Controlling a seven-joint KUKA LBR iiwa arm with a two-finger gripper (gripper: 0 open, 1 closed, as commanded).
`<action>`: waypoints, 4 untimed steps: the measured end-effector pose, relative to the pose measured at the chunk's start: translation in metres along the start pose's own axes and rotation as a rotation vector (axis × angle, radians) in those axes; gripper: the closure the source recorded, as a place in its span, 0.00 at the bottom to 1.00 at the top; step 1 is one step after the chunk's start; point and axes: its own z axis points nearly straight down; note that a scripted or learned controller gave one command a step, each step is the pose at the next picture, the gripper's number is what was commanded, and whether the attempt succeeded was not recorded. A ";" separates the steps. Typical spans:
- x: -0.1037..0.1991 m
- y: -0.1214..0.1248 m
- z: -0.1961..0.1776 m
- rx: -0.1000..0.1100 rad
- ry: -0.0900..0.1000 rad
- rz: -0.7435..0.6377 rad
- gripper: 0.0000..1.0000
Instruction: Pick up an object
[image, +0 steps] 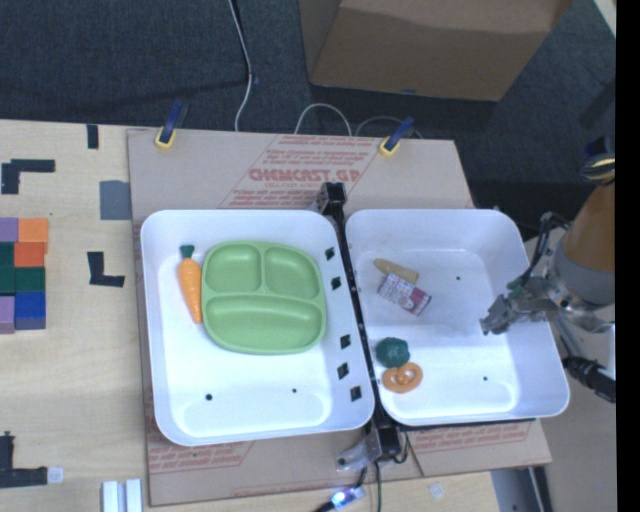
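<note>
Camera view is showing the gripper (497, 320), fingers too blurred to read and nothing visibly held, hanging by the right bin's (520, 400) 3 o'clock wall, with the carton (403, 293) lying at its 9 o'clock, long axis running 10-to-4.

- The arm (590, 250) enters from the right edge, its orange band high at the edge and the grey wrist below it.
- The wrist angles down and to the left.
- The gripper (497, 318) points left at mid height, dark and small; nothing is visible between its tips.
</note>
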 end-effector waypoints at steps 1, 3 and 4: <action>0.010 -0.001 -0.055 0.000 0.000 -0.003 1.00; 0.070 0.020 -0.105 0.001 0.001 -0.005 1.00; 0.116 0.033 -0.109 0.002 0.001 -0.004 1.00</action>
